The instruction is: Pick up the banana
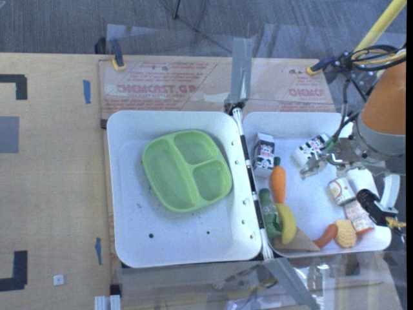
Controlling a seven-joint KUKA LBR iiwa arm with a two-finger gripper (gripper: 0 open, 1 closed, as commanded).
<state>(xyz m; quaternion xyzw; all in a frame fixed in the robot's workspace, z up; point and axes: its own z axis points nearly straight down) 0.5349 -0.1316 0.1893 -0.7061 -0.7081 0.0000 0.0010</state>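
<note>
The banana (288, 224) is small and yellow. It lies near the front left of the right bin (310, 124), against a green toy vegetable (268, 209). My gripper (314, 166) hangs over the middle of the right bin, behind and to the right of the banana and well apart from it. Nothing is visibly held in it. The grey arm with its orange band (387, 102) reaches in from the right.
An orange carrot (278, 183) and a black-and-white carton (264, 154) lie behind the banana. A white-and-black packet (312, 147) sits by the gripper. A small can (340, 190), a cracker (345, 233), a red sausage (326, 235) and a brown wedge (303, 241) lie front right. The left bin (129, 231) holds a green divided plate (187, 170).
</note>
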